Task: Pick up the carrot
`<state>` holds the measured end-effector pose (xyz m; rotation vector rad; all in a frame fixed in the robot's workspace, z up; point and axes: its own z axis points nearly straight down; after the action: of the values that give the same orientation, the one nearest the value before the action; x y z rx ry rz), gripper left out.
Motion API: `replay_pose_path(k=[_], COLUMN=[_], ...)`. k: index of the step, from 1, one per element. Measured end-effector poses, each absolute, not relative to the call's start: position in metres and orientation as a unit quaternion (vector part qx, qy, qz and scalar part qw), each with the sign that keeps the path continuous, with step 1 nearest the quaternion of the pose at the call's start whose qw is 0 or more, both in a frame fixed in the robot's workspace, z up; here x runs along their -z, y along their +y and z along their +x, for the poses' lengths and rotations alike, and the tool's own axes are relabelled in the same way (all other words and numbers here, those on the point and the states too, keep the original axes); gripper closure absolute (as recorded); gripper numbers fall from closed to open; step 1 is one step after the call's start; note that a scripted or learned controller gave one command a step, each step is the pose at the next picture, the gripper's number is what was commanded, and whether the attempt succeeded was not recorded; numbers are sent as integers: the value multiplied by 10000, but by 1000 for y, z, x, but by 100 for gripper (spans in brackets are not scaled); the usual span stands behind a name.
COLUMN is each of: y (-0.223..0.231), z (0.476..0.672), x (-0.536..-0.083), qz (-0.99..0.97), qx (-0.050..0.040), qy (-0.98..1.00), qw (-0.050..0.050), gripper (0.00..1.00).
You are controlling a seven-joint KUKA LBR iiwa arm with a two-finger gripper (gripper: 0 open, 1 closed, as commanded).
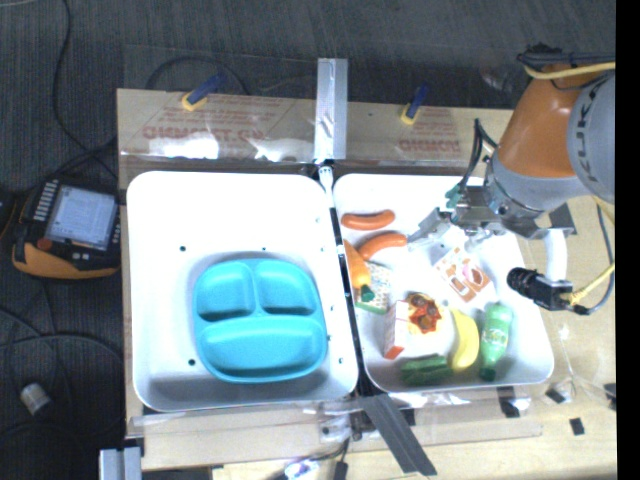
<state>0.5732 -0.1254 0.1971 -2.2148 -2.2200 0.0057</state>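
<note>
A: Where is the carrot (353, 265) seen?

B: It is seen in the right bin (540, 360), pressed against that bin's left wall, about midway along it. It is lain slanted, with a small green-and-white item (374, 294) just beside its lower end.

A: And the gripper (452, 216)?

B: It is placed over the upper right part of the same bin, well apart from the carrot. The fingers are spread moderately wide, and nothing is held between them. The grey arm (560, 143) with its orange band is brought in from the desk's right edge.

A: What else is found in that bin?

B: Two sausages (369, 218) are laid near the top left corner, one above the other, the lower one just beside the carrot's upper end. A white carton with red print (463, 274) is set below the gripper. A box with a fruit picture (416, 326) is placed near the bin's middle, a banana (464, 339) is curved beside it, and a green bottle (494, 338) is stood toward the bottom right corner. A dark green vegetable (426, 371) is lain along the bottom edge.

A: And the left bin (160, 228)?

B: A blue divided plate (261, 317) is held in it, toward its lower middle.
</note>
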Motion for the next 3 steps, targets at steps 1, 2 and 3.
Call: replay_pose_path(k=[1, 2, 3], y=[-11, -3, -3], z=[553, 517, 517], x=[-190, -181, -181], qz=[-7068, -6884, -6883], qx=[-26, -31, -29], qy=[-7074, -7253, -7254], qw=[26, 29, 31], gripper=[0, 0, 0])
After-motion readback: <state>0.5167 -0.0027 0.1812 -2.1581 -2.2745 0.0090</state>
